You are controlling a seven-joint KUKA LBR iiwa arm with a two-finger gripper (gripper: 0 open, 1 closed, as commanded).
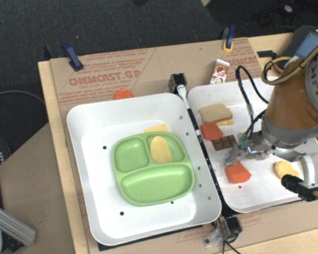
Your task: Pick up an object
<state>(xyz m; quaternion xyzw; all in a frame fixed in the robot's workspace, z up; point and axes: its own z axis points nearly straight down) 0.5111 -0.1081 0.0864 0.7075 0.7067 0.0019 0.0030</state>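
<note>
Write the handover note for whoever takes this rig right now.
End effector: low over the right white bin, between the brown ridged block and the lower orange-red wedge; nothing seen held.
Also there: tan bread-like slab, upper orange-red piece.
Left white bin: green divided plastic tray, pale yellow piece in its upper right compartment.
Done: nothing lifted. Left: grasp and lift one object.

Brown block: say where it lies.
In the camera view, the brown block lies in the right bin, near its left wall, below the upper orange piece and above the lower orange piece, with the gripper beside it.
</note>
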